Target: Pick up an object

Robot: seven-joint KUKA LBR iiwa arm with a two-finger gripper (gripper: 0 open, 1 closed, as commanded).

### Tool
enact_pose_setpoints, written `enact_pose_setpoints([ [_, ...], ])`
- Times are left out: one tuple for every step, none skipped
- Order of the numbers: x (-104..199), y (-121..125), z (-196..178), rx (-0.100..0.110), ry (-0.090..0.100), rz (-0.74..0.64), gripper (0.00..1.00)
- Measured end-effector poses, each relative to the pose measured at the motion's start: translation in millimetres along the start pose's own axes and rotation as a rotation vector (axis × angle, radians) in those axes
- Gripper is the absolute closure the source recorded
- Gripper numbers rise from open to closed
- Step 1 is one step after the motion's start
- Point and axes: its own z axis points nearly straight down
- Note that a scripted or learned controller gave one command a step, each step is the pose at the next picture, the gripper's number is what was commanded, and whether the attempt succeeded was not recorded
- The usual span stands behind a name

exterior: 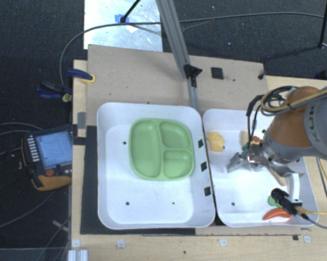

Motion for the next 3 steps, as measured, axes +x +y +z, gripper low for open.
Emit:
enact_pose_setpoints([
  [-1,2,-14,-0.006,-0.001,-0.001,1.0],
  [-11,6,-67,-0.01,-0.003,0.001,1.0],
  [-11,8,-105,-0.009,-0.002,-0.003,1.0],
])
